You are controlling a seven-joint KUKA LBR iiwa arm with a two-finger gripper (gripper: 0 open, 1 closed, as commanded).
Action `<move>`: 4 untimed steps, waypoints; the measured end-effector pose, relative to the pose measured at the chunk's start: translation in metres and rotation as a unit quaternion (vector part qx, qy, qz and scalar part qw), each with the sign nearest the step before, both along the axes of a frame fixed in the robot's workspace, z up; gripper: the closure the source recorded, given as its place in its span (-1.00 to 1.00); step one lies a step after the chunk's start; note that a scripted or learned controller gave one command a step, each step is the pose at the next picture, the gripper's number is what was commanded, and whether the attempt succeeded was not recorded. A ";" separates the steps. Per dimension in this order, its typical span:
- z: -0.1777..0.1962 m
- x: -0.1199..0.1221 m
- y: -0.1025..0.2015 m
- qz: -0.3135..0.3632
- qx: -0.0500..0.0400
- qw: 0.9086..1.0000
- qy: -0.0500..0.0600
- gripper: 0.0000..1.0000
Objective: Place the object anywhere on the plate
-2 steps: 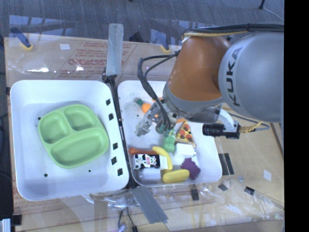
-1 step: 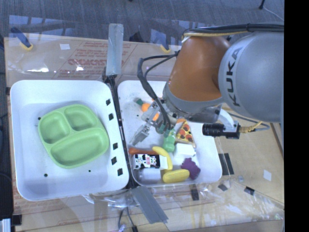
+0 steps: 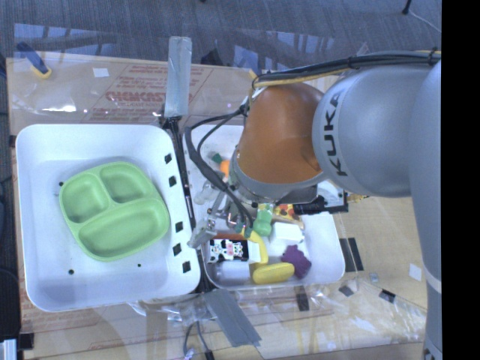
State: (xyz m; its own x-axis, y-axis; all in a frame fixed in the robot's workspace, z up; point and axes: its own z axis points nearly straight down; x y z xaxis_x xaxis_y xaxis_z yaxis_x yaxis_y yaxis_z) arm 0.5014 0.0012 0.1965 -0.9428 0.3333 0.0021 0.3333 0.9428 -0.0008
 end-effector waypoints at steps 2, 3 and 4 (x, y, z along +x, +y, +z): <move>-0.005 0.111 0.027 -0.091 0.000 0.996 -0.001 -1.00; -0.005 0.111 0.027 -0.091 0.000 0.996 -0.001 -1.00; -0.005 0.111 0.027 -0.091 0.000 0.996 -0.001 -1.00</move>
